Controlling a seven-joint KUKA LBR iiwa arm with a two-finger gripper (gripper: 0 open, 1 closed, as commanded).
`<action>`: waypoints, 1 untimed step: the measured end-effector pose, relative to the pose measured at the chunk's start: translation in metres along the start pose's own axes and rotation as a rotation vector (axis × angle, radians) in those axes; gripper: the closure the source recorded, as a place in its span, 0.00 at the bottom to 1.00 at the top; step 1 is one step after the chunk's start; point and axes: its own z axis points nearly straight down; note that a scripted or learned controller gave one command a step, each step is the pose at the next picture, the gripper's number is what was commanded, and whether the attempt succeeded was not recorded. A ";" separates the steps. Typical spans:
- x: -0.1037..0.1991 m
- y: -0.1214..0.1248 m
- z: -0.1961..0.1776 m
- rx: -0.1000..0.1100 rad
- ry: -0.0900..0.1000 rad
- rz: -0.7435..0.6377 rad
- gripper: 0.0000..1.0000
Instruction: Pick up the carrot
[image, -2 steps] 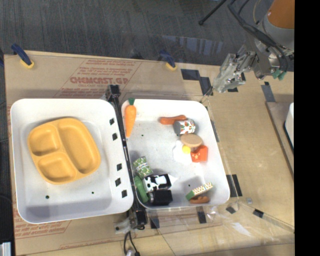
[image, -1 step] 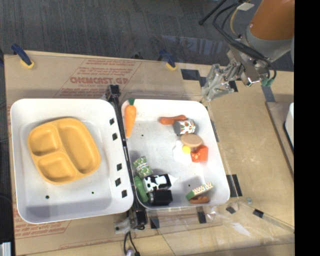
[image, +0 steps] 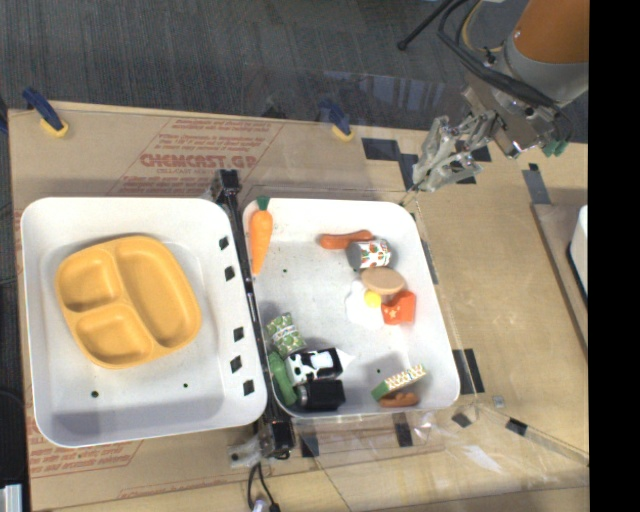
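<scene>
The carrot (image: 260, 234) is orange with a green top and lies at the far left edge of the right bin (image: 430, 300), its tip pointing toward me. My gripper (image: 437, 165) hangs above the bench just beyond the right bin's far right corner, well to the right of the carrot. Nothing shows between its fingers, which look spread apart.
The left bin (image: 40, 330) holds a yellow divided plate (image: 127, 298). The right bin also holds a sausage (image: 343, 240), a small can (image: 371, 255), a fried egg (image: 372, 299), a red block (image: 399, 308), a toy cow (image: 318, 365) and several other toy foods.
</scene>
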 end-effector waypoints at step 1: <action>0.000 0.000 -0.003 0.002 -0.002 -0.142 1.00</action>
